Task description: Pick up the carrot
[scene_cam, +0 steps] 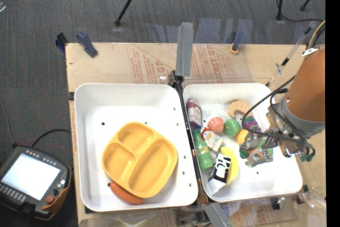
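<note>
The carrot [126,195] is an orange piece lying at the front of the left bin [87,114]. It is partly tucked under the near edge of a yellow divided plate [140,159]. My gripper [258,153] is low in the right bin [265,188], among the toys there and far to the right of the carrot. The grey wrist and orange band of the arm rise above it on the right and cover part of that bin.
The right bin holds a dark bottle [194,113], a pink ball [215,125], a green ball [231,127], a green bottle [202,152], a banana [229,167] and several small items. A grey post [184,53] stands behind the divider between the bins.
</note>
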Available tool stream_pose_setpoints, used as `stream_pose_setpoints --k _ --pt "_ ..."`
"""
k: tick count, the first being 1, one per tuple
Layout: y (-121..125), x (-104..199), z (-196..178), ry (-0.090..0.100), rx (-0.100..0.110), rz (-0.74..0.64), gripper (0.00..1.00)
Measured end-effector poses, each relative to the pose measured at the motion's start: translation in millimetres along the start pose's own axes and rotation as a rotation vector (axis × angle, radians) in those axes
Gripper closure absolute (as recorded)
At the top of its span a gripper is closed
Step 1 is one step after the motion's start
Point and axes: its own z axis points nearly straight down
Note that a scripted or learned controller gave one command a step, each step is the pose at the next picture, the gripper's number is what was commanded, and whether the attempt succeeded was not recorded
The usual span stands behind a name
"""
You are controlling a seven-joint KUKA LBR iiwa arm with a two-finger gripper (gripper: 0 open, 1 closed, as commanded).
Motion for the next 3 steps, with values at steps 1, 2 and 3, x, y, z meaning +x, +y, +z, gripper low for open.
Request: stream_pose_setpoints --k 1,2,3 --pt "45 -47 -9 -0.011 0.007 -0.583 1.00" --pt "46 -47 -18 -0.012 0.004 -0.578 1.00" --pt "47 -48 -60 -0.012 0.010 -0.956 1.00"
